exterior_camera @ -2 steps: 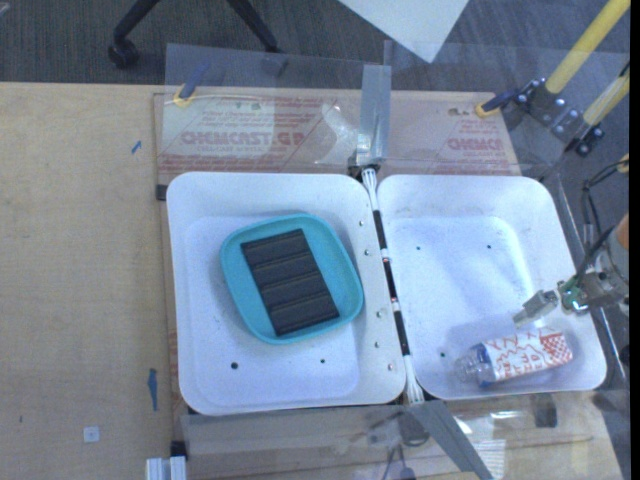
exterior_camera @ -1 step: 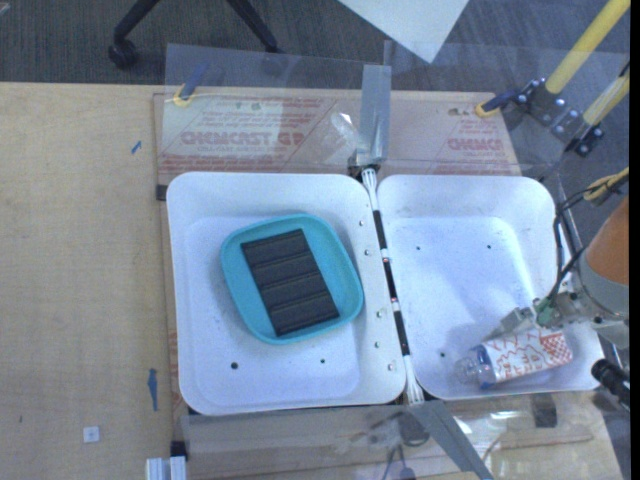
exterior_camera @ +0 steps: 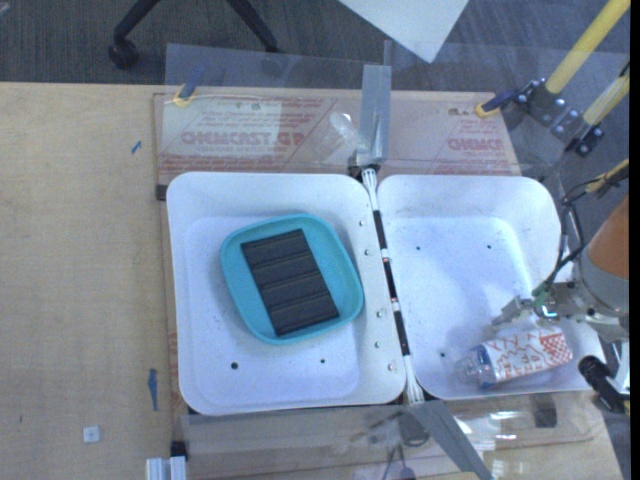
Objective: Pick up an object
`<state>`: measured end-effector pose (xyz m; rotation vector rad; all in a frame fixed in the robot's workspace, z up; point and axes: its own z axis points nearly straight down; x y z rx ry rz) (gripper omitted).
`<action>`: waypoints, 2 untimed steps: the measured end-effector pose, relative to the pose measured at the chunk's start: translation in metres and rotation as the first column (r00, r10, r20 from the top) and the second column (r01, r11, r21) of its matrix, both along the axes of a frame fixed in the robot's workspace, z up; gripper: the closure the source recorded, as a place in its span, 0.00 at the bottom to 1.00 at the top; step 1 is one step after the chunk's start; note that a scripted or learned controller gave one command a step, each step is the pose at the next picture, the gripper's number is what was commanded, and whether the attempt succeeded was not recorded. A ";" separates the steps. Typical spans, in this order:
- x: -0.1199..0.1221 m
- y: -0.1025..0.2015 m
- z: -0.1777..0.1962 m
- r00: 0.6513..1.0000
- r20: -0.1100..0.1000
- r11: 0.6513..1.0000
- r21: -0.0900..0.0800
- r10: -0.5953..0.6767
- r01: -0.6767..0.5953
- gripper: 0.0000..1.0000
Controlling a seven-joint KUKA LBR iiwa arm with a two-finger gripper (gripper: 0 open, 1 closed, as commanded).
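A small bottle [exterior_camera: 515, 356] with a red-and-white patterned label lies on its side in the near right corner of the right bin [exterior_camera: 450, 228], its clear neck pointing left. My gripper [exterior_camera: 542, 304] hangs at the bin's right side, just above and behind the bottle, with the arm's orange band at the frame's right edge. In the left bin [exterior_camera: 200, 358], a teal square plate [exterior_camera: 238, 268] carries a black ridged block [exterior_camera: 290, 281].
A clear acrylic sheet with red lettering [exterior_camera: 250, 140] lies behind the bins. The hinge strip [exterior_camera: 388, 288] runs between the two bins. Yellow-handled tools [exterior_camera: 585, 48] stand at the far right. Wooden bench surface [exterior_camera: 70, 268] spreads to the left.
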<state>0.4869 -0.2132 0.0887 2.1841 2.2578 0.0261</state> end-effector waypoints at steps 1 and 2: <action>-0.002 0.001 0.009 0.951 -0.014 0.951 0.003 -0.309 0.309 0.00; -0.007 -0.004 0.082 0.833 -0.013 0.834 -0.013 -0.552 0.552 0.00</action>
